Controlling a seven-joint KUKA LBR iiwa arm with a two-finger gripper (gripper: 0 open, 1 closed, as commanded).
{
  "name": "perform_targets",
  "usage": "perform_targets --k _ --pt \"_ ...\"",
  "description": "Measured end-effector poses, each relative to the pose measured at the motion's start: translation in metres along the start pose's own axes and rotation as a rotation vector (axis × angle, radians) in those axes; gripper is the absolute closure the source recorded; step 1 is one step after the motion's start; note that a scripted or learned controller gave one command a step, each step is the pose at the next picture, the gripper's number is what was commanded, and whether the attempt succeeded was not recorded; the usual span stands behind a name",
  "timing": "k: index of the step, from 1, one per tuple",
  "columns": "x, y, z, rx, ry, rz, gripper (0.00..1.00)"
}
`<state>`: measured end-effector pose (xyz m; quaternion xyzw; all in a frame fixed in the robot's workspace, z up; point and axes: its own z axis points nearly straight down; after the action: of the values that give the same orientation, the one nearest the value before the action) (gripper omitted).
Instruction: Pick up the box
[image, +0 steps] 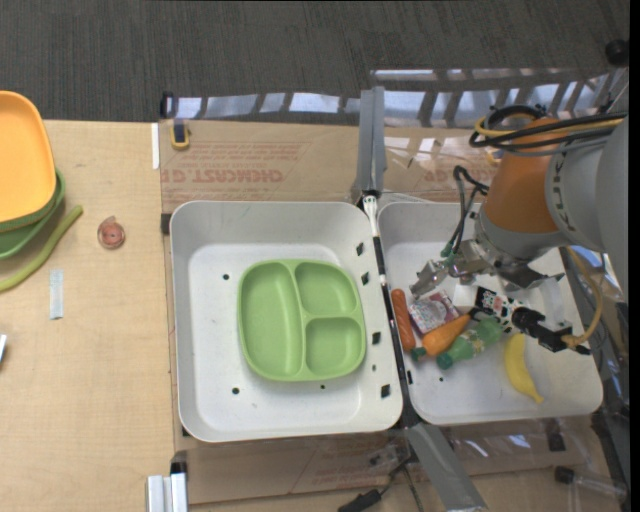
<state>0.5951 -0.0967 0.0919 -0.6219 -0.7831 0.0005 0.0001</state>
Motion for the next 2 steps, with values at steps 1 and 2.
perform_targets --k 1,2 --pt "0.0062 -0.0574 0.0008 0.001 0.001 0.067 0.0" --pt "0.0047 -0.0576 -0.0082 0.001 0.0 0.071 1.0"
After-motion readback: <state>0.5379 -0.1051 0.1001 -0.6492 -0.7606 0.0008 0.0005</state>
